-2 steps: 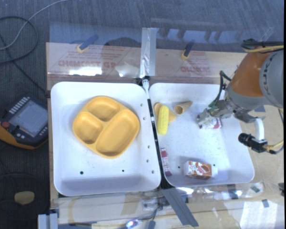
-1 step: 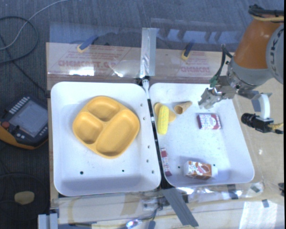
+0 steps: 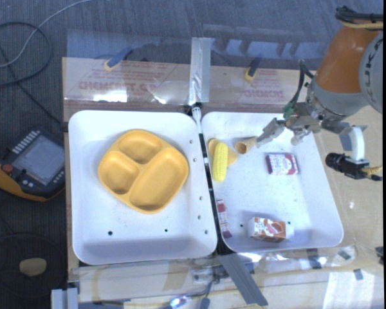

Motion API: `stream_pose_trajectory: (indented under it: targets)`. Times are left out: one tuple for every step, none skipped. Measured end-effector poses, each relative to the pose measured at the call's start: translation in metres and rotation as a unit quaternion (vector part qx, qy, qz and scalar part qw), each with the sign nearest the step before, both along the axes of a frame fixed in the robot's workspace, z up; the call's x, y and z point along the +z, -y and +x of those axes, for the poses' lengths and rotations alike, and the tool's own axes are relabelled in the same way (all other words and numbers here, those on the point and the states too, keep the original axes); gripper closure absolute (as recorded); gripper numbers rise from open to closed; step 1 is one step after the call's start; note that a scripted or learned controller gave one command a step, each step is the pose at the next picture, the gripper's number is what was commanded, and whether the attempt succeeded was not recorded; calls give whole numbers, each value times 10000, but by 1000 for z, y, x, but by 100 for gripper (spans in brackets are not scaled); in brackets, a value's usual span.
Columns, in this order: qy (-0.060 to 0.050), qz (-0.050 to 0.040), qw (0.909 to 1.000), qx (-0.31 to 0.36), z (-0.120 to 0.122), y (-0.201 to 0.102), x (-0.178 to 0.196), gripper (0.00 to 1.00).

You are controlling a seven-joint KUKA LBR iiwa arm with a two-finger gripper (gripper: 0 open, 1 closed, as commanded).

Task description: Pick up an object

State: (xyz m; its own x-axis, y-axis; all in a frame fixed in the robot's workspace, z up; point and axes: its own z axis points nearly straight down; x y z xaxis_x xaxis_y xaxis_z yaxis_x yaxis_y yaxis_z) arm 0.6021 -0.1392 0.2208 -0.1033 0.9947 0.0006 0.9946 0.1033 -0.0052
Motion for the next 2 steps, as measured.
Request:
stream_pose_trajectory:
  targets:
    - [94,-28,9999,-136,18,44,-118,0]
    - [143,-35,9992,375,-22,64,-126,0]
